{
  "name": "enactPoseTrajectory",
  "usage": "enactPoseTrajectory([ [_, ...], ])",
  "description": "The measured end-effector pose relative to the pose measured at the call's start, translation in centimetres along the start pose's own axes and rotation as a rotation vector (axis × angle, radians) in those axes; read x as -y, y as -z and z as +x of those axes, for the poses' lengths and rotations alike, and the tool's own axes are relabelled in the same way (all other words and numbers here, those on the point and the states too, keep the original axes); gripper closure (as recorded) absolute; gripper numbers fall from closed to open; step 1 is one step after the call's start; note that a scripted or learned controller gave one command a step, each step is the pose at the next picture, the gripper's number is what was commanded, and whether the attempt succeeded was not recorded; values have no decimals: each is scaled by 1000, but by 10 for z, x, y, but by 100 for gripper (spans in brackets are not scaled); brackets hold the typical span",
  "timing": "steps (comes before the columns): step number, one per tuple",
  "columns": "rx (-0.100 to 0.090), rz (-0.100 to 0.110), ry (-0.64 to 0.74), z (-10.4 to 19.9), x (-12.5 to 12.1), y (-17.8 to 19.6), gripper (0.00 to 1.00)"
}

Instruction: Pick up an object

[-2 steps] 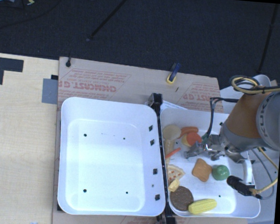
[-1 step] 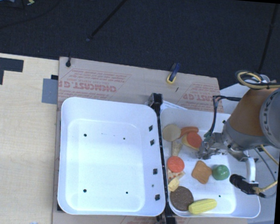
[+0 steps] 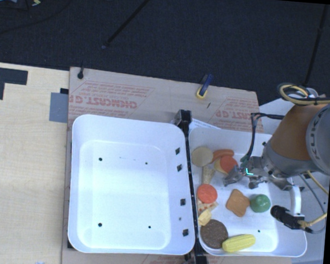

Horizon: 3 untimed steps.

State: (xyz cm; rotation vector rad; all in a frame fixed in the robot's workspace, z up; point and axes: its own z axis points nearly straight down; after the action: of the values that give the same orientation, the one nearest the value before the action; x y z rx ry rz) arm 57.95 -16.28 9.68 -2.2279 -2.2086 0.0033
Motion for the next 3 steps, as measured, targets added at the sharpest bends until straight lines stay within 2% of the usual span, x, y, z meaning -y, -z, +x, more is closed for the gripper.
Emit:
enactPoseTrajectory([
  [1, -3, 22, 16, -46, -55, -10, 0],
  [2, -7, 35, 18, -48, -58, -13, 0],
  [3, 0, 6, 11, -48, -48, -11, 0],
])
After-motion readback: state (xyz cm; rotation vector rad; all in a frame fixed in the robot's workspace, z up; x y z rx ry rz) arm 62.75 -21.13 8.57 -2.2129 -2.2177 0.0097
